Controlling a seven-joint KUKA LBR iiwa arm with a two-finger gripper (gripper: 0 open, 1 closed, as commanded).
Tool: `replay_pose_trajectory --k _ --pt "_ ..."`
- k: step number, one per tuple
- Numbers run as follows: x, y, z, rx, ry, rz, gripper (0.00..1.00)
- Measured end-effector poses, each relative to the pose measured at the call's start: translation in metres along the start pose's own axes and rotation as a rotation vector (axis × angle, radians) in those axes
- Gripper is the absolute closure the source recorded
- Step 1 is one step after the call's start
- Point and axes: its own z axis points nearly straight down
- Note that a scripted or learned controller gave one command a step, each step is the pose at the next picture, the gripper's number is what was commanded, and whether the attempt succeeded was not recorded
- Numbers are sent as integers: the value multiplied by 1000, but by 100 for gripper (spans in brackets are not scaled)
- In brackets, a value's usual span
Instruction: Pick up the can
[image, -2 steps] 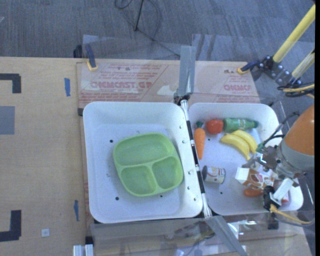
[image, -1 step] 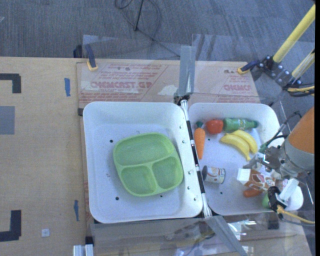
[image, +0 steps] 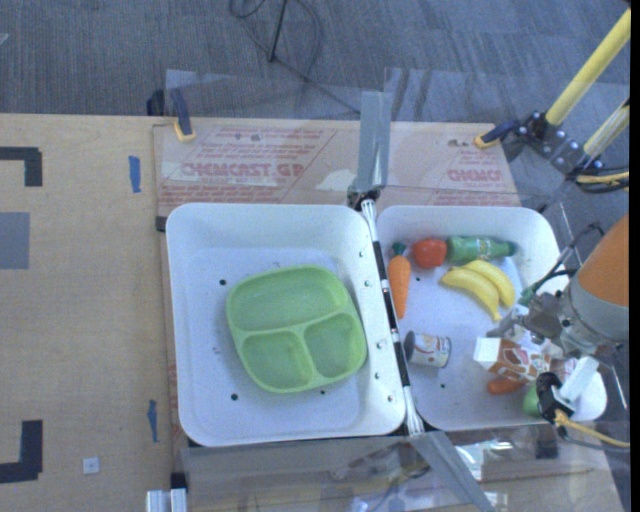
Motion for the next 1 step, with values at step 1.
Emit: replay_pose_trajectory --k 1 --pt "0 -2 0 0 -5 -43 0"
